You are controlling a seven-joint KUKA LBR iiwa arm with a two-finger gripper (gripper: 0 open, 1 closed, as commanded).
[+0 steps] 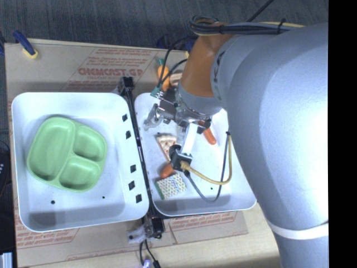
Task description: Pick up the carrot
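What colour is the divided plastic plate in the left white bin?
Light green. The divided plastic plate shows best in the camera view.

The big grey arm (pixel 273 105) hides much of the right bin (pixel 226 197). An orange thing (pixel 210 138) sticks out from under the wrist (pixel 192 100), half covered. Print on the small packet (pixel 172 186) is too tiny to read.

Position: one fixed camera above the brown cardboard-topped bench (pixel 83 66).
Facing: down at a slant.
Framing: shallow white plastic bin at view-left (pixel 72 208) and matching white bin at view-right (pixel 223 191), side by side, fill most of the frame.
Distance: middling; the bench's far edge and dark grey floor (pixel 83 10) show along the top.
Occlusion: bulky grey arm with orange band (pixel 279 121) enters from the view's right, very near the lens, and covers part of the view-right bin.
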